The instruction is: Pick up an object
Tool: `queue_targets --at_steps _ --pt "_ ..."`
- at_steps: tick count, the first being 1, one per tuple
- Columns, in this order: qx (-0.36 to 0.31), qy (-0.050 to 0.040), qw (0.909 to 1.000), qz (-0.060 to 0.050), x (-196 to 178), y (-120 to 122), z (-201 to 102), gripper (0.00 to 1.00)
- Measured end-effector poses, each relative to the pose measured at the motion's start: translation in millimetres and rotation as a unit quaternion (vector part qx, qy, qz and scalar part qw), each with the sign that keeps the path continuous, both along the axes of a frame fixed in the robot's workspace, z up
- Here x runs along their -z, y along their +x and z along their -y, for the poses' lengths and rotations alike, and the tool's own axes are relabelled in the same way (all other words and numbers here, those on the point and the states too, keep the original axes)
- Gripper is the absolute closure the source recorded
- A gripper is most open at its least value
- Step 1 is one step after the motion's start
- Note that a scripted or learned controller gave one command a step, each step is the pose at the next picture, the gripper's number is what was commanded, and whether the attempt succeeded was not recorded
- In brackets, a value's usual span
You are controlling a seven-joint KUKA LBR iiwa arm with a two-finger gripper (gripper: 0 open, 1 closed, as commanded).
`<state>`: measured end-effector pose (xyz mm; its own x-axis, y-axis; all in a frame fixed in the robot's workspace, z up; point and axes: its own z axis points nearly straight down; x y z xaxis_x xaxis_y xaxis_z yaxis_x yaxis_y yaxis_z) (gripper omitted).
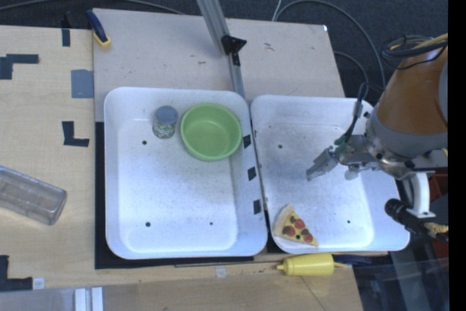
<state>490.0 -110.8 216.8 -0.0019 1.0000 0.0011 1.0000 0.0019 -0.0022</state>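
- Yellow bottle (306, 264) lies at the near edge of the bench, just outside the right bin (364, 107) and so hardest to reach.
- Pizza slice (294, 225) sits in that bin's near-left corner, the closest candidate to the gripper (319, 167) (which hovers over the bin's bare middle).
- Whether the fingers are spread or pressed together, I cannot tell; nothing shows between them.
- Green bowl (211, 131) and small grey-lidded jar (165, 121) wait in the left bin (116, 178), touching or nearly so.
- Best play, I'd judge: go for the slice, come straight down, keep clear of the bin wall.
- It looks flat, so the fingers must reach the floor to catch its edges.
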Motion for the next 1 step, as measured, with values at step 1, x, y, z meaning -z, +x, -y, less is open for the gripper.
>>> queue_targets --at_steps 1 --pt "0.000 0.0000 1.0000 0.000 0.0 0.0 0.0 0.00"
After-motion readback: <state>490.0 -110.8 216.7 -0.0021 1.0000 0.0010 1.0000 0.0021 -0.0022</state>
